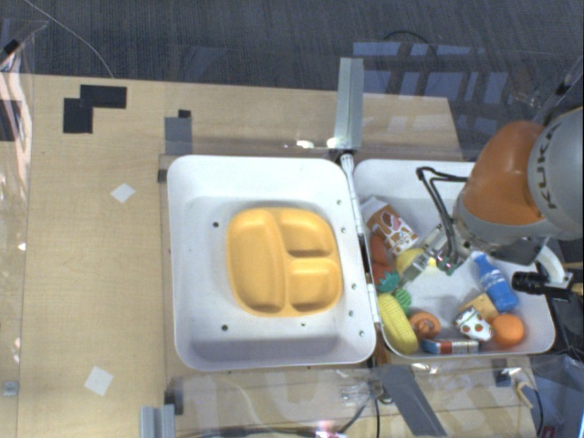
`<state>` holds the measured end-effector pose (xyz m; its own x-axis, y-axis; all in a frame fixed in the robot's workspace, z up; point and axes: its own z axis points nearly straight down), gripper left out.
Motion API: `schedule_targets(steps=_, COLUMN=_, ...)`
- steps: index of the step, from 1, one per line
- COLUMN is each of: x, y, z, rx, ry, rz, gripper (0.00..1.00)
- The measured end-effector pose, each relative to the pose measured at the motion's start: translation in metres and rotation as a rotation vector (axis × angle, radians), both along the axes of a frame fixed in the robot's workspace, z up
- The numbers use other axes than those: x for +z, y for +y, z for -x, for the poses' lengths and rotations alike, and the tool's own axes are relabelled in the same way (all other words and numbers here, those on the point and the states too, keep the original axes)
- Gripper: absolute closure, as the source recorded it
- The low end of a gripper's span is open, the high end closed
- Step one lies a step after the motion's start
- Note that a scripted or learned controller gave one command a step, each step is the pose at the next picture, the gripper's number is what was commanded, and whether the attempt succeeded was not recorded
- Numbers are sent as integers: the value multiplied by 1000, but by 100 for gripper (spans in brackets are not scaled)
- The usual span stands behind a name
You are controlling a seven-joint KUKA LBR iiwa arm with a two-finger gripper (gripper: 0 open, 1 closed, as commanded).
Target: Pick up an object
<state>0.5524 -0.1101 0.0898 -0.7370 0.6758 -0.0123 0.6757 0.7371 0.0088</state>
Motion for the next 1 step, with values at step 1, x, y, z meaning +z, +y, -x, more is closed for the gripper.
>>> schedule_targets(steps=1, x=-1, y=-11, z=-47, rx=-215, ry=3, rz=-3, gripper=0)
